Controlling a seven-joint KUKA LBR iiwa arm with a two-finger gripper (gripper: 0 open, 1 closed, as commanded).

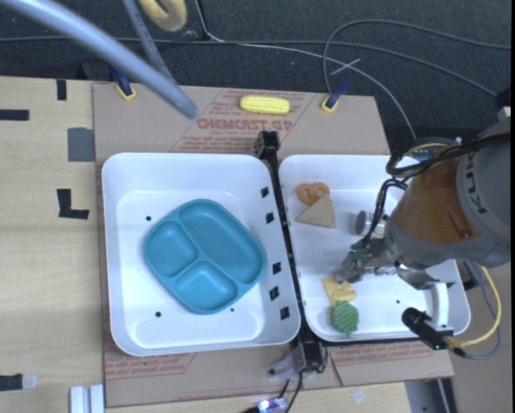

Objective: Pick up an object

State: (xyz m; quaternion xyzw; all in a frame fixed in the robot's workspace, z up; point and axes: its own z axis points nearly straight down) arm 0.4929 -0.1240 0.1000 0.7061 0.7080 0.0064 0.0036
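Right bin [429, 172], item one: yellow block [338, 290] beside green ball [345, 317]; gripper [353, 265] directly above it, jaws' state unreadable; best approach, descend straight, centred, clear of ball.

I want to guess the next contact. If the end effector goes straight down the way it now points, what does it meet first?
Probably the yellow piece just below the end effector in the right bin, or the bin floor beside it. Depth is unclear from this slanted view.

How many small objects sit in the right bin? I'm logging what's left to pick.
5: pretzel, tan wedge, grey piece, yellow piece, green piece. The arm may hide more.
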